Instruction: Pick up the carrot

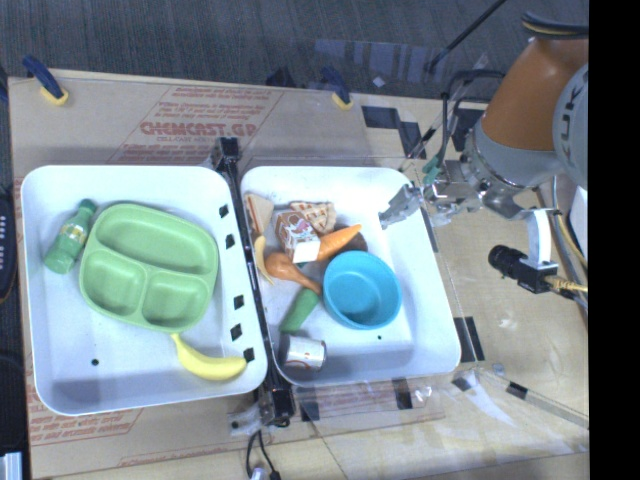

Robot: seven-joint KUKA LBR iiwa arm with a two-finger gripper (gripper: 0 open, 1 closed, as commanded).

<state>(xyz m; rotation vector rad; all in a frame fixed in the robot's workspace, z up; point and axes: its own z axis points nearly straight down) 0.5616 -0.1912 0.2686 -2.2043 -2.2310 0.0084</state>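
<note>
1. Over the right bin's right rim, near its far corner, hangs the grey two-finger gripper; whether it is open or closed cannot be told, and nothing shows in its grasp
2. Inside the right-hand shallow white bin, the tapered orange carrot lies toward the far edge, touching the round blue bowl
3. Beside it, the left-hand white bin carries a green divided plate and, near its front edge, a yellow banana
</note>
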